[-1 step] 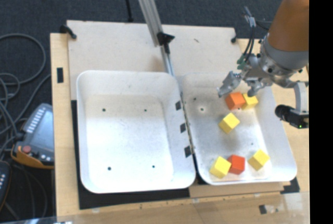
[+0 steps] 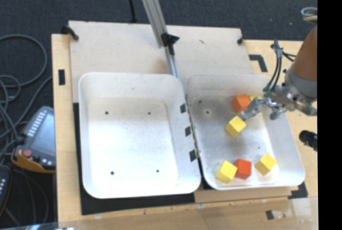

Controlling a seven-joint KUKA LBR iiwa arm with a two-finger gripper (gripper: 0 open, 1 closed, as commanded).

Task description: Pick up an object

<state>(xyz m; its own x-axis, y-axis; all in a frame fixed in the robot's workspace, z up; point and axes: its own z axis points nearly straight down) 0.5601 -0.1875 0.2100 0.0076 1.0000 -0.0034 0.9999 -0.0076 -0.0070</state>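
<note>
Several small cubes lie in the right bin (image 2: 283, 133). An orange cube (image 2: 241, 102) sits near its middle, with a yellow cube (image 2: 235, 126) just below it. Along the front wall rest a yellow cube (image 2: 226, 171), a red cube (image 2: 243, 168) and another yellow cube (image 2: 265, 164). My gripper (image 2: 263, 111) hangs over the bin's right half, just right of the orange cube. Its two fingers are spread open with nothing between them. A bit of yellow (image 2: 257, 98) peeks out behind the gripper.
The left bin (image 2: 133, 133) lies beside the right one. A slanted aluminium post (image 2: 152, 5) rises from the bench behind the bins. Cables and a pendant (image 2: 37, 138) lie on the floor at the left.
</note>
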